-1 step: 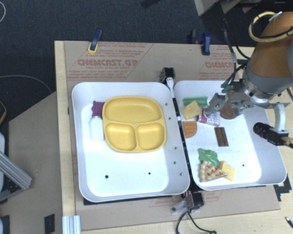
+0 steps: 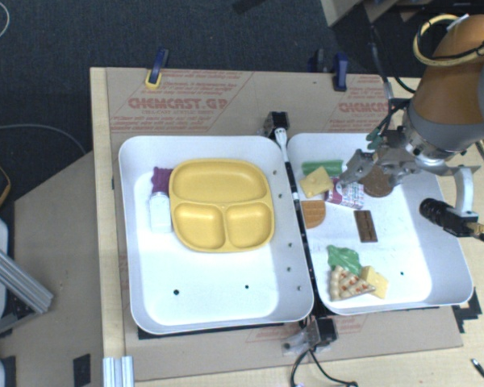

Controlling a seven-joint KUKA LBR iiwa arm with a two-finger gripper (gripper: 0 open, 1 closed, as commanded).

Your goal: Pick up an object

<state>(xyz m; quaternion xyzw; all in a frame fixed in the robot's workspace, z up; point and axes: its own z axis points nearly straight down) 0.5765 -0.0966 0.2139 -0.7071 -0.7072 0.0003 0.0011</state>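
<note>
Arm (image 2: 450, 79) over right bin (image 2: 436, 285), gripper (image 2: 363, 172) low near its back left.
Reaches in from right, grey with orange band above wrist. Fingers (image 2: 356, 168) down among clutter by a brown round piece (image 2: 377, 185) and a pink-white wrapper (image 2: 347, 195); cannot tell whether spread or pinching anything. Just left of gripper: green item (image 2: 323, 168), yellow block (image 2: 315, 184), tan disc (image 2: 312, 213). Nearer front: brown bar (image 2: 367, 225), green leafy piece (image 2: 344, 257), corn-like piece (image 2: 348, 283) touching a yellow wedge (image 2: 377, 281). Left bin (image 2: 210, 305) beside it, holding yellow divided tray (image 2: 221, 202), purple item (image 2: 160, 179) and white bottle (image 2: 159, 213) against tray's left edge. Both bins on surface (image 2: 218, 99) with red print.
</note>
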